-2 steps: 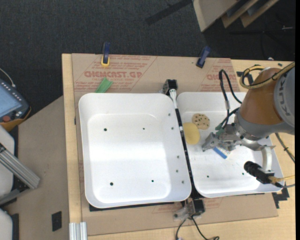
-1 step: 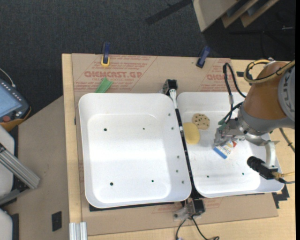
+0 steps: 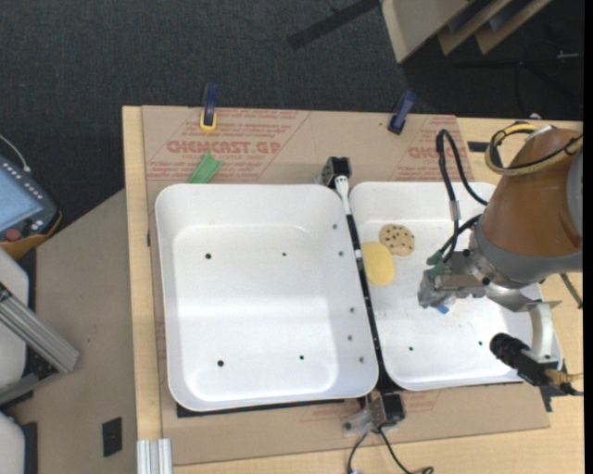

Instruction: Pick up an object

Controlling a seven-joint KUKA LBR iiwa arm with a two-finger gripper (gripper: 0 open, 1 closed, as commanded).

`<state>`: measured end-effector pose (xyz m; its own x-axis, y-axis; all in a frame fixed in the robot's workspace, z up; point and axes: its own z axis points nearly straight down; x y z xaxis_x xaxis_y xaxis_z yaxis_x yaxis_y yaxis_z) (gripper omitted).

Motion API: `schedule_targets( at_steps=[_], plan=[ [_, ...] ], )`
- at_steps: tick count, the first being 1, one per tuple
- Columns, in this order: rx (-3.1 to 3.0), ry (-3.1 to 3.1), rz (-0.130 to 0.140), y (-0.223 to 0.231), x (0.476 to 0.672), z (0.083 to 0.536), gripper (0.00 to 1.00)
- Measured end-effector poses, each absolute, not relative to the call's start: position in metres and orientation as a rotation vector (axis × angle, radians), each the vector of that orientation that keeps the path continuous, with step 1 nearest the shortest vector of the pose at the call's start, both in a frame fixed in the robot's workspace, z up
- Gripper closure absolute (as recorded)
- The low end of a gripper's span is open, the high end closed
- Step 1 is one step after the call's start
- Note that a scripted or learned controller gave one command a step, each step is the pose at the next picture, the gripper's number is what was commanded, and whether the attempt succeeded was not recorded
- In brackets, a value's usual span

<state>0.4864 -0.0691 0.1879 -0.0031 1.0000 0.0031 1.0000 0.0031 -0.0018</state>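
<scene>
Jaws (image 3: 438,298): grip state unreadable; they hung beside the pale yellow oval piece (image 3: 378,263); you needed them centred over it.

A dark grey carpet (image 3: 83,65) covers the floor all round the tabletop (image 3: 139,305). A brown cardboard sheet (image 3: 278,139) with red lettering lies on the tabletop, held at its far edge by two blue clamps (image 3: 209,106). Beyond the tabletop's far right corner stands pale wooden furniture (image 3: 454,28). Left of the tabletop sits a lit blue screen (image 3: 14,199), with a grey metal rail (image 3: 37,329) below it.
</scene>
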Motion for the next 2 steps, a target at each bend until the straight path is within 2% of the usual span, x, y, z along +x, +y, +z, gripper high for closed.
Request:
schedule_targets(
  at_steps=[1, 2],
  plan=[
    [-2.215, -2.232, -0.007, -0.008, 0.510, 0.225, 1.00],
    [-2.224, -2.215, 0.004, -0.053, 0.478, 0.225, 1.00]
  ],
)
